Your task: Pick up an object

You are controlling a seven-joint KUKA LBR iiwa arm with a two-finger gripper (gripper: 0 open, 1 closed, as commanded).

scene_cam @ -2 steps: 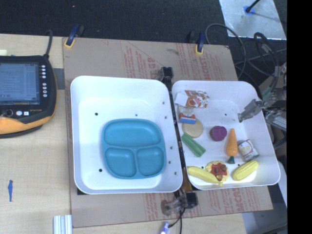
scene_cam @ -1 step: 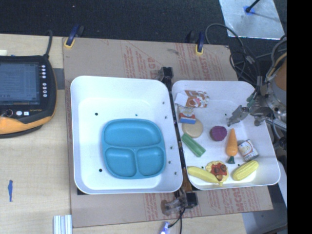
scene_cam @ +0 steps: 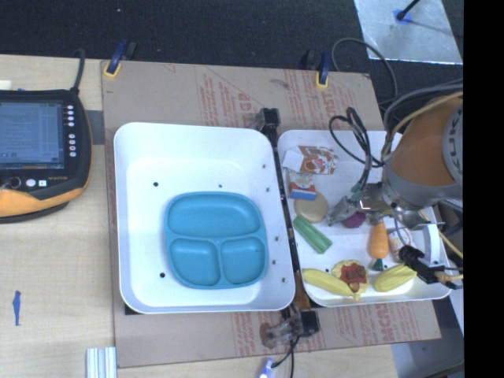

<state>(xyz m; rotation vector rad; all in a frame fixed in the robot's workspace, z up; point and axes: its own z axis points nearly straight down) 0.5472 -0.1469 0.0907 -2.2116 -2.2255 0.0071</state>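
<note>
The purple piece (scene_cam: pixel 356 219) is lying in the right bin (scene_cam: pixel 346 142), near its middle, and it is sitting just under the tip of the hand (scene_cam: pixel 346 211). It looks like a small round toy, perhaps a plum or an eggplant, but the hand is covering part of it, so its long axis is not clear to me. The hand is reaching in from the right and pointing toward the left, and I cannot tell whether it is open or closed, or if it is gripping anything.

Just left of the hand a beige round piece (scene_cam: pixel 312 209) is resting, and below that a green stick (scene_cam: pixel 313 234) is lying on a slant, from upper left to lower right. A carrot (scene_cam: pixel 378 241) is standing almost vertical in the view, to the lower right of the purple piece. Along the near wall a banana (scene_cam: pixel 326 281) and a corn cob (scene_cam: pixel 394 278) are lying.

In my judgement the purple piece is the nearest target, almost directly below the hand, so the coming move is mostly downward. The left bin (scene_cam: pixel 138 211) is holding a blue divided plate (scene_cam: pixel 214 239), well apart from the hand.
</note>
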